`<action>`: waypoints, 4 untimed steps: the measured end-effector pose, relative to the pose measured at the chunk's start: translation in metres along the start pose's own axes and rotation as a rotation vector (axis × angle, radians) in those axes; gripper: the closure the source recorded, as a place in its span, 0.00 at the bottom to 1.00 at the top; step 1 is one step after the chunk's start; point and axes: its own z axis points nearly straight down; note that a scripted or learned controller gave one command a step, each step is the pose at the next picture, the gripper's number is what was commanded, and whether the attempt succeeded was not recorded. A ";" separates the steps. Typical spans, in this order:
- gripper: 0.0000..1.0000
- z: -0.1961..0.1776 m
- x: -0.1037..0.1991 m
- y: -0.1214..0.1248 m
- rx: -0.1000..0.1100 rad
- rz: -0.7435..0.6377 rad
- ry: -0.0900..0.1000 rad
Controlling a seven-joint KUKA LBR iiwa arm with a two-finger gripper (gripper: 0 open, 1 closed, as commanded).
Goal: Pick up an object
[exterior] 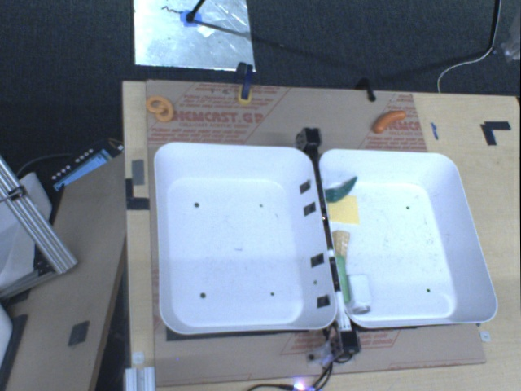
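Note:
The right bin (456, 218) holds several small objects along its left wall. A teal curved piece (341, 188) lies at the top of that row. Below it sits a flat yellow square (343, 210). Further down are a tan cone-like piece (339, 239), a green stick (344, 279) and a pale whitish object (359, 292) near the bin's front left corner.
The left bin (175, 218) stands beside the right one, joined by a black clip strip (319, 218). On the cardboard behind the bins lie an orange ring (160, 107), a yellow clamp (243, 85) and an orange sausage shape (388, 121). A foil sheet (193, 21) lies on the floor.

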 end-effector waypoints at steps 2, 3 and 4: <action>1.00 0.086 0.043 -0.077 0.032 -0.002 0.010; 1.00 -0.016 0.018 -0.068 0.008 0.008 0.001; 1.00 -0.011 -0.045 -0.087 0.018 0.013 0.001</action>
